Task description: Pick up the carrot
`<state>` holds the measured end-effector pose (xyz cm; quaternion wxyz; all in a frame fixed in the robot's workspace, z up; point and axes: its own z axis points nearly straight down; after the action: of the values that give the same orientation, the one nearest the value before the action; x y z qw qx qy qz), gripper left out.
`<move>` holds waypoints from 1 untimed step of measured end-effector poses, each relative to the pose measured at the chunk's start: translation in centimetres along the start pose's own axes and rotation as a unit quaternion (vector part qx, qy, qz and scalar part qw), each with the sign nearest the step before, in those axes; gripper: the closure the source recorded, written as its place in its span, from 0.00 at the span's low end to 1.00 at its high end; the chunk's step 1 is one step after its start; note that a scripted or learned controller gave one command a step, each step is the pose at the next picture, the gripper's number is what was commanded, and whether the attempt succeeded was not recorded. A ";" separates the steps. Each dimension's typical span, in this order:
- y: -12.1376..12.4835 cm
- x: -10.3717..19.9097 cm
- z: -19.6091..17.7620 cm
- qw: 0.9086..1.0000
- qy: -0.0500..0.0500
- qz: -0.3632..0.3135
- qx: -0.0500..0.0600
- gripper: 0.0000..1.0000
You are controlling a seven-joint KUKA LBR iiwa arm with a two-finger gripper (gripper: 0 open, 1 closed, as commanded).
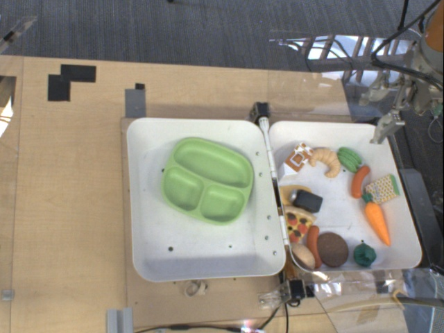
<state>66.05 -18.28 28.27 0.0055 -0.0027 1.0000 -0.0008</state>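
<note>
The carrot (377,222) is orange with a green leafy top. It lies near the right wall of the right bin (409,217), pointing toward the front, between a tan waffle-patterned piece (382,188) and a dark green broccoli (364,254). The gripper (387,126) hangs at the bin's far right corner, under the grey arm (416,82). It is well behind the carrot and apart from it. Nothing shows in its grasp.
The right bin also holds a croissant (326,160), a green vegetable (349,158), a red sausage (359,182), a black block (307,201), a pizza slice (299,223) and a brown round piece (333,248). A green divided plate (208,180) sits in the left bin (149,248).
</note>
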 end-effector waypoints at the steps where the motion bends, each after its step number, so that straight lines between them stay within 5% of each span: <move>1: -2.3 0.7 19.1 0.998 -0.004 -0.060 0.001 0.00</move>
<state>65.53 -20.61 9.13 0.0099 -0.0629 0.9980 -0.0025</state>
